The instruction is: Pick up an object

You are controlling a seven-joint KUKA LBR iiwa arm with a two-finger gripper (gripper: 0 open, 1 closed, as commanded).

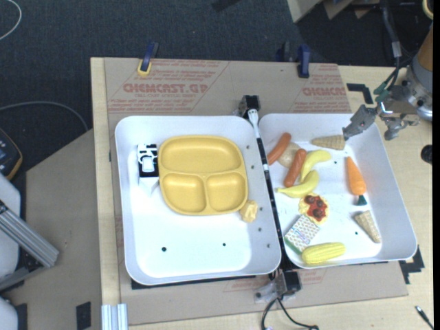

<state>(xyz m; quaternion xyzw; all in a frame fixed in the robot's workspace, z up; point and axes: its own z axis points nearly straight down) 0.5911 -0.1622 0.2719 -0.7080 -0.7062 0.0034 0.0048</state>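
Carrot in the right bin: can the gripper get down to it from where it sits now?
Probably yes. The carrot lies alone on bare bin floor, apart from the bananas and the cone. The gripper hovers by the bin's far right corner, nothing between them.

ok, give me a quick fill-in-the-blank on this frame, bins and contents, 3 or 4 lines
1. The yellow divided tray lies in the ____ bin.
2. The divided tray has ____ compartments.
3. The corn cob lies near the right bin's ____ edge.
4. The carrot is coloured ____ with a green tip.

Missing words: left; three; bottom; orange
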